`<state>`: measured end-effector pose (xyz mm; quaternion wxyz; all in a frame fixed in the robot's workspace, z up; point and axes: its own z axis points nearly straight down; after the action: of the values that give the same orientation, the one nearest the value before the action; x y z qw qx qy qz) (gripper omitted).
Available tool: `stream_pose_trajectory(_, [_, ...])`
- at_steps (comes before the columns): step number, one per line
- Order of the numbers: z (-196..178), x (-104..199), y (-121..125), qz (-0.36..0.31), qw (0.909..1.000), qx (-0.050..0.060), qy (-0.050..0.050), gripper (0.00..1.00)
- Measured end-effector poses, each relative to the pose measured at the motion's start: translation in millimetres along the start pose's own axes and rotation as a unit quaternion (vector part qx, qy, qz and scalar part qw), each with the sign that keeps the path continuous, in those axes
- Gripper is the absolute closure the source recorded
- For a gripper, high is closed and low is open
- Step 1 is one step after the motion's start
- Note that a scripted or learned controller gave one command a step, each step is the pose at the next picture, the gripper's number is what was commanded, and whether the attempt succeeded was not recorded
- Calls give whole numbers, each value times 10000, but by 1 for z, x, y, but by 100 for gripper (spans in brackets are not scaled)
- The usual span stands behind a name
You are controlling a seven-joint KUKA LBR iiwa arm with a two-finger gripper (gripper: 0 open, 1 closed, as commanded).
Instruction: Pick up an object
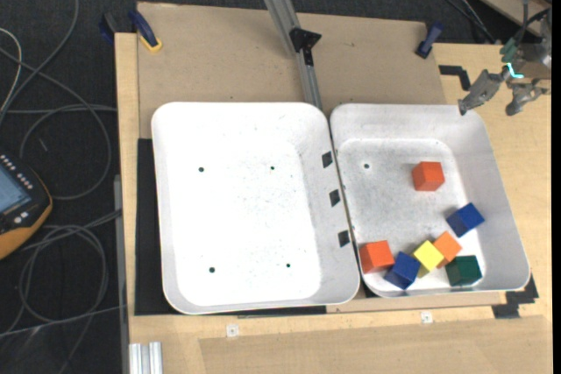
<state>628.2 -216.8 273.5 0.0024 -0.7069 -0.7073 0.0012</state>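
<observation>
Where it sits alone, red-orange block [428, 176] looks cubic.

Two bins are set side by side on the table [263, 346]. The right bin [495, 188] is taken as landmark: the left bin [175, 188] is placed just left of it. A lone block [428, 176] is found near its middle. A cluster of blocks [425, 257] is gathered along its near wall. The end effector [500, 92] is positioned beyond its far right corner.

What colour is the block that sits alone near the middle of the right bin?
Orange-red. The lone block shows best in the camera view, apart from the others.
</observation>
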Motion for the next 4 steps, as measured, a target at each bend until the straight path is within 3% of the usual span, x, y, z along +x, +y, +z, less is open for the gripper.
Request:
stream_pose_trajectory(1, [-3,0,1,-8,10000,-19,-9,0])
stream_pose_trajectory(4, [133,5,-7,3,10000,4,0,0])
